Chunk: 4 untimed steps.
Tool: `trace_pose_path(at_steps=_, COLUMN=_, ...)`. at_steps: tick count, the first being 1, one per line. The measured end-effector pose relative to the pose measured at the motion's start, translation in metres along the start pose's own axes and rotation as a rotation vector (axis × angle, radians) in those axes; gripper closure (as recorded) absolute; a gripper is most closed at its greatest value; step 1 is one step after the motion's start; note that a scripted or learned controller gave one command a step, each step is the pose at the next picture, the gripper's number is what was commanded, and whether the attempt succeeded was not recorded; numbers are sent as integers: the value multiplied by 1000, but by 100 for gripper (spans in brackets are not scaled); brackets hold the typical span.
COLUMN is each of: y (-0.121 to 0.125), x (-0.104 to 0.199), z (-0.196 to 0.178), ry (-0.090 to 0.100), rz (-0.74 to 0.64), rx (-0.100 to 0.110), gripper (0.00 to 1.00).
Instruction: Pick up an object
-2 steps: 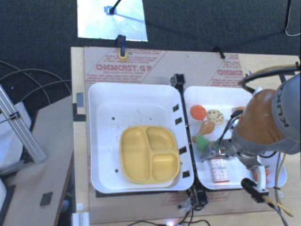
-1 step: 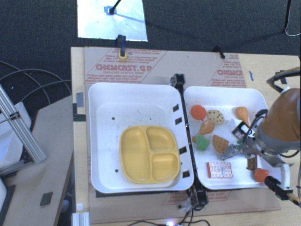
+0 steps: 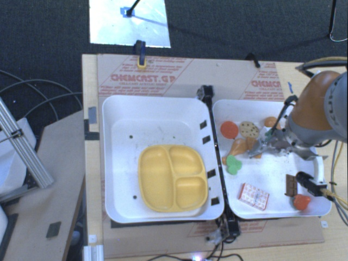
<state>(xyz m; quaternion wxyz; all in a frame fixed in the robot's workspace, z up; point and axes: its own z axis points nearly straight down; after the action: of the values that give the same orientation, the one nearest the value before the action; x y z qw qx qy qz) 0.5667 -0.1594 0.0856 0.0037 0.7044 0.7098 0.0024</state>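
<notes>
Reading "CHEMCAST GP" on board point(image 3: 142, 78), end effector point(image 3: 260, 150) nr cookie point(image 3: 249, 128)

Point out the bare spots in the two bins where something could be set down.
Left bin: bare floor behind the yellow tray and along its left side. Right bin: one patch between the green piece and patterned packet. Its back half is crowded with food toys around the gripper.

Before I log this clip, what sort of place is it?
Probably a robotics lab's pick-test bench: two shallow white bins side by side on a cardboard-covered bench, toy food like a cookie in the right one, and loose cables on dark carpet.
</notes>
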Motion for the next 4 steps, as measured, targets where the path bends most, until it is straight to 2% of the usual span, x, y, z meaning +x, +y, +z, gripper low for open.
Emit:
trace_pose_path(at_steps=1, y=-61, x=-17, z=-41, ry=2, rz=10, rx=8, gripper=0)
trace_pose_path(at_steps=2, y=-45, x=84, z=2, ry=6, rz=-4, rx=8, gripper=0)
trace_pose_path(at_steps=3, y=-77, x=154, z=-105, ry=3, rz=-1, rx=0, gripper=0)
trace_pose_path(at_steps=4, y=-54, x=325, z=-113, ry=11, rz=-13, rx=4, gripper=0)
